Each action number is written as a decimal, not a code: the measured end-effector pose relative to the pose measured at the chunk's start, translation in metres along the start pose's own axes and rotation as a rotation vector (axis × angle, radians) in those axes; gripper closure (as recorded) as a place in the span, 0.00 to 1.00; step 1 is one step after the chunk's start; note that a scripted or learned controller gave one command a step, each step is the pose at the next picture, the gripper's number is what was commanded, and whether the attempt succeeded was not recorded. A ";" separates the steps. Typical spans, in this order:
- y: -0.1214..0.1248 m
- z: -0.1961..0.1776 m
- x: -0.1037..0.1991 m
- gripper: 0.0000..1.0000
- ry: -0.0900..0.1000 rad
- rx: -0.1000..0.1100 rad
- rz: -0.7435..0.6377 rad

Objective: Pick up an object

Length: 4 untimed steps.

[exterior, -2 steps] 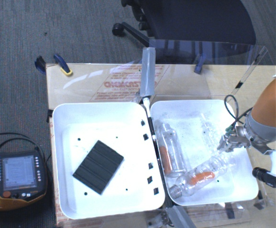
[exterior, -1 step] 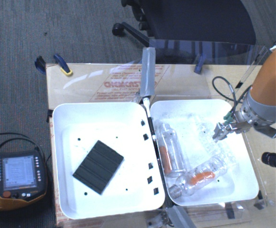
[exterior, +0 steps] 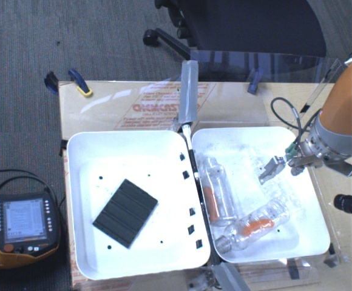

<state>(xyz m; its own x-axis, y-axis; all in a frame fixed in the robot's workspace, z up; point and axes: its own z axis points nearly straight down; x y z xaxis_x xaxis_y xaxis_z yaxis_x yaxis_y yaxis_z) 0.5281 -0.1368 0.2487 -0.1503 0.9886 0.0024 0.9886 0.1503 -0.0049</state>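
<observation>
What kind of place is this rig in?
Probably a robotics lab. A teach pendant lies on carpet beside the bench, an office chair stands behind it, and two white bins hold test items such as clear plastic bottles.

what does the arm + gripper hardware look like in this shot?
Orange band on the arm at the right edge, grey wrist section below it. A black cable loops beside the wrist. The gripper is small, grey metal, with a green spot near its base.
</observation>
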 end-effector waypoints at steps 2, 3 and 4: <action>-0.052 0.164 -0.016 0.00 0.003 -0.002 -0.132; 0.012 0.164 -0.035 0.00 0.017 0.001 -0.086; 0.023 0.062 -0.057 0.00 0.000 0.001 0.003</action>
<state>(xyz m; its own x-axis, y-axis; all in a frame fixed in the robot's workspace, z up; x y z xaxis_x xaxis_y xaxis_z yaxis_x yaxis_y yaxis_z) 0.5593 -0.1897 0.1867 -0.1478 0.9890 0.0024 0.9890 0.1479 -0.0056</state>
